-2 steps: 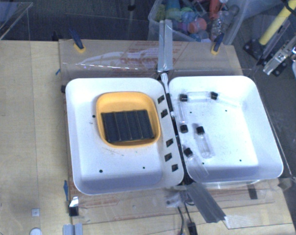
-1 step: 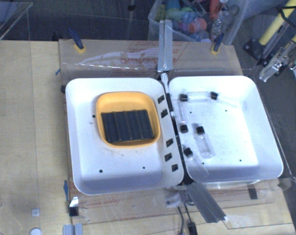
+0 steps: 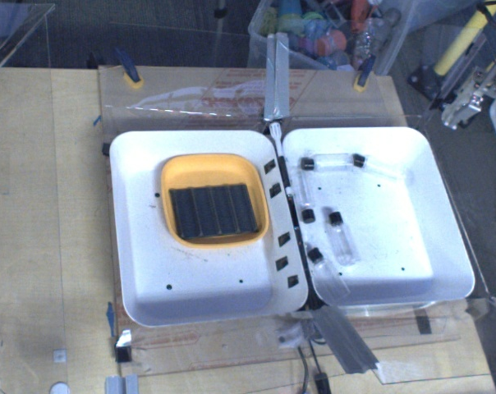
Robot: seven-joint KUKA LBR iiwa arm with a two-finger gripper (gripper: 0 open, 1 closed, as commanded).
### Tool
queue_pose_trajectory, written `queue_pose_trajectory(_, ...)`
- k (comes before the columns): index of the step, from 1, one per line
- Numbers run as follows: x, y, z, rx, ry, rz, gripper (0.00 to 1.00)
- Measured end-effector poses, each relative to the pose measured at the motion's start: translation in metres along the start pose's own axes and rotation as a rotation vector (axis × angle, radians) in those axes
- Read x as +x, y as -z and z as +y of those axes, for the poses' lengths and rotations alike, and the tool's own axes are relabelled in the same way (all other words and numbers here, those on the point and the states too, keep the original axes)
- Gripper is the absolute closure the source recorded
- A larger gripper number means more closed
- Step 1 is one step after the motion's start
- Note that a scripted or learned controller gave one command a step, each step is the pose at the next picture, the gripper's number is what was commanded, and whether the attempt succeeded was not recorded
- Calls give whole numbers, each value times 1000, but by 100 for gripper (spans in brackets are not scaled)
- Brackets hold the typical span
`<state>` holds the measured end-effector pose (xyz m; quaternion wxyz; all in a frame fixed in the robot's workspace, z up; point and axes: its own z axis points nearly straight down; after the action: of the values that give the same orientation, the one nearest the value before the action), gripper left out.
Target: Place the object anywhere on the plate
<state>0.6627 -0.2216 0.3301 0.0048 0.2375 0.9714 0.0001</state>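
Two shallow white plastic bins [image 3: 133,298] lie side by side on the worktop. The left bin holds one rounded-square yellow plate [image 3: 174,175], and on its middle rests one dark rectangular ribbed block [image 3: 213,211], about five ridges across. In the right bin's left half lie clear plastic tubes [image 3: 332,162] with five black caps; the tube count is unclear. No writing is legible. One metallic pincer [image 3: 468,109] hangs beyond the worktop's far right corner; apart or together cannot be told.

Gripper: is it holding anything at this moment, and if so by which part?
Nothing is seen held. The dark ridged object lies flat on the yellow plate in the left bin, with no fingers on it.
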Motion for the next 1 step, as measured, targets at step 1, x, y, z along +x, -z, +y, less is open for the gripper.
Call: queue_pose_trajectory(1, 2, -51, -1, -1, 217, 6, 100)
